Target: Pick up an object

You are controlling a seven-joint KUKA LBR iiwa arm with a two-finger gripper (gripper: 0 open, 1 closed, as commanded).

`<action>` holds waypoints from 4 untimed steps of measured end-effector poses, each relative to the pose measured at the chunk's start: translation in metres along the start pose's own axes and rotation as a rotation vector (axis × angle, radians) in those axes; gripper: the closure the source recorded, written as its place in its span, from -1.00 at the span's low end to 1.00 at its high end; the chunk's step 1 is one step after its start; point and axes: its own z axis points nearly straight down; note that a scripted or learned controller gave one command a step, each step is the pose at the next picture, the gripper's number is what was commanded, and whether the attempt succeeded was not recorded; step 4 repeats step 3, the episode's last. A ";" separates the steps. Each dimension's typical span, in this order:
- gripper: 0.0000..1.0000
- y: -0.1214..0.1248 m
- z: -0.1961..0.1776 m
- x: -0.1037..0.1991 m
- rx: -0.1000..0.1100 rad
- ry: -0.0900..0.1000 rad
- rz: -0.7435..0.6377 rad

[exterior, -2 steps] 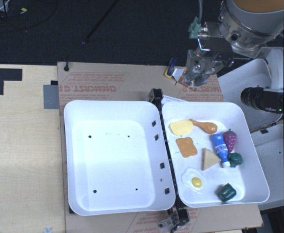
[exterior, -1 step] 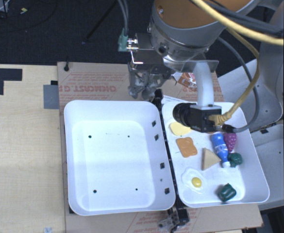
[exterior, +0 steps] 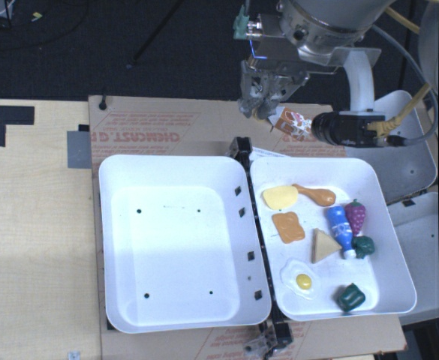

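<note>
Camera view looks down on a pale wooden tabletop [exterior: 31,238] with a dark, black-floored room behind it. A brown cardboard sheet [exterior: 166,126] with red print lies under two white bins that sit side by side and touch along their inner rims. Black and grey patches [exterior: 76,148] mark the wood on the left.

The grey arm [exterior: 332,6] comes in from the upper right, and its pincer [exterior: 260,109] hangs over the cardboard beyond the bins' far rims, near the seam between them. Whether the pincer is apart or together cannot be told. One small red-and-white packet [exterior: 292,123] shows just to its right, above the right bin's far rim; it is unclear whether the packet is gripped or lies on the cardboard.

The left bin [exterior: 174,246] shows its white floor. The right bin [exterior: 399,265] holds nine loose things:
- one yellow slice [exterior: 280,197] touching one brown drumstick [exterior: 317,195]
- one orange toast [exterior: 288,227]
- one tan wedge [exterior: 323,244]
- one blue bottle [exterior: 340,229] beside one purple grape bunch [exterior: 356,216]
- one fried egg [exterior: 300,279]
- two dark green pieces, one [exterior: 364,247] at the bottle's near end and one [exterior: 350,297] by the near rim

All of them lie well apart from the pincer.
</note>
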 end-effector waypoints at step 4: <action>1.00 -0.049 0.000 0.097 0.002 0.004 -0.017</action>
